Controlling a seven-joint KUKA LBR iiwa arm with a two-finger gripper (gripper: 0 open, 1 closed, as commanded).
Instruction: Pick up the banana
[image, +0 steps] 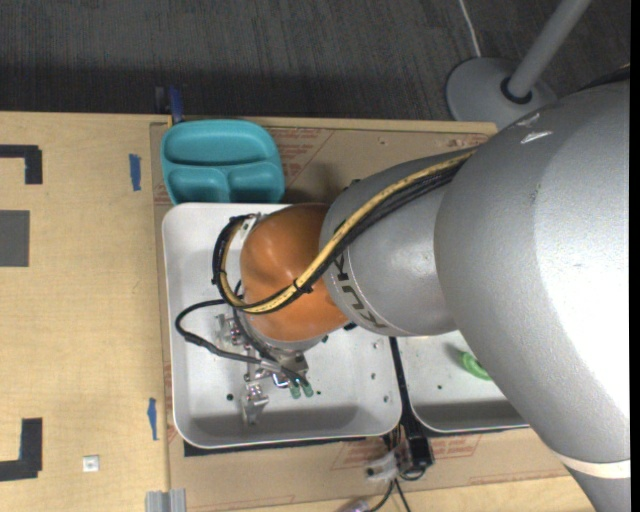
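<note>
Where arm (480, 260) reaches in from right: gripper (262, 385) low over left white bin (190, 300), near front wall; finger opening hard to tell, nothing visibly held. Banana location cannot tell. Green object (472, 364) in right bin (450, 405). Teal tray (222, 160) behind left bin, on worktop (80, 300).

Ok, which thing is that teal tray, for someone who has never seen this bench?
Start at the left white bin, the one the grey arm is reaching into. Just beyond its far edge, on the brown bench top, sits the teal tray. It is the single blue-green item there, moulded plastic with rounded corners and divided into compartments.
</note>
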